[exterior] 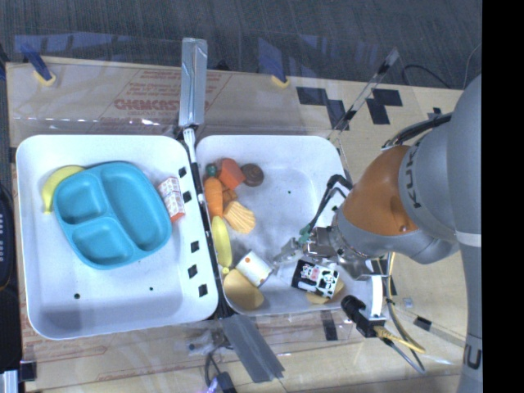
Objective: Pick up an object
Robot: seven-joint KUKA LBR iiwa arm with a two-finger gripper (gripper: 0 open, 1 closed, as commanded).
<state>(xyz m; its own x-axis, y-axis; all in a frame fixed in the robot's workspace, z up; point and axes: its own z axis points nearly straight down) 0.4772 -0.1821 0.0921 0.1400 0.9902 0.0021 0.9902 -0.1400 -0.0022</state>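
One arm (409, 195) bends low, gripper (315, 264) seemingly over right bin (282, 158).

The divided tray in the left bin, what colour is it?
Light blue. The divided tray shows best in the camera view, lying in the left bin.

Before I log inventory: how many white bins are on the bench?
2: the left bin holds the blue tray; the right bin holds the toy food.
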